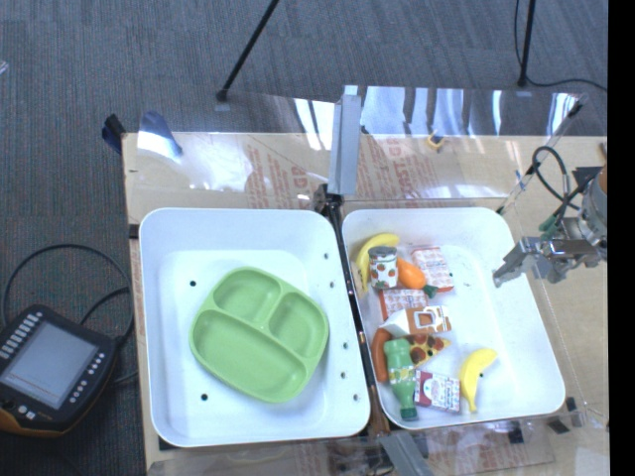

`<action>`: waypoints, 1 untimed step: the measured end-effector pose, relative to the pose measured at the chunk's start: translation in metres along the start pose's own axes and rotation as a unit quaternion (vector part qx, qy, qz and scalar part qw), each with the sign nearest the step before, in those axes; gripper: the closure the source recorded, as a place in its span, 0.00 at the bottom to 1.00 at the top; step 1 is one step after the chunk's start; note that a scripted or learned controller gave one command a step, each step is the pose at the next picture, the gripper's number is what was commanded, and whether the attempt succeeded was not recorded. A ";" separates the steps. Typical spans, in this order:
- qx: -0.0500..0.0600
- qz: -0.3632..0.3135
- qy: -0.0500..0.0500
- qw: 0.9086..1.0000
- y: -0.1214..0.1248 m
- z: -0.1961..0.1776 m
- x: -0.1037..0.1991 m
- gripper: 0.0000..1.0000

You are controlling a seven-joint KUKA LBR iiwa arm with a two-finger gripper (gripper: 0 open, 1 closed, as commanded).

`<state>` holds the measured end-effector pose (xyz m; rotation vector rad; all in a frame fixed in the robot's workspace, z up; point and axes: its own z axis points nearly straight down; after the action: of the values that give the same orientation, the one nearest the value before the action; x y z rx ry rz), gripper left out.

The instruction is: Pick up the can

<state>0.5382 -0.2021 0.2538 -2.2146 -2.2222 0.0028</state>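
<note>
The can (383, 266) is small, with a dark lid and a pictured label. It stands upright in the right bin (516, 345), near the bin's back left corner. A yellow banana (375, 245) curves behind it and an orange carrot (410, 275) lies against its right side. My gripper (518, 264) hangs over the right rim of that bin, well to the right of the can and apart from it. Nothing shows in the gripper's grasp.
Around the can lie a red-and-white packet (435, 264), a small carton (427, 320), a green bottle (400, 372), a second banana (476, 373) and another packet (438, 393). The left bin (169, 256) holds a green divided plate (260, 333). A pendant (45, 365) lies on the floor at left.
</note>
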 end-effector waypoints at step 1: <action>-0.001 0.033 -0.001 0.999 0.011 -0.075 0.069 0.00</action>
<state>0.5489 -0.1330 0.3285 -2.2885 -2.1496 0.0022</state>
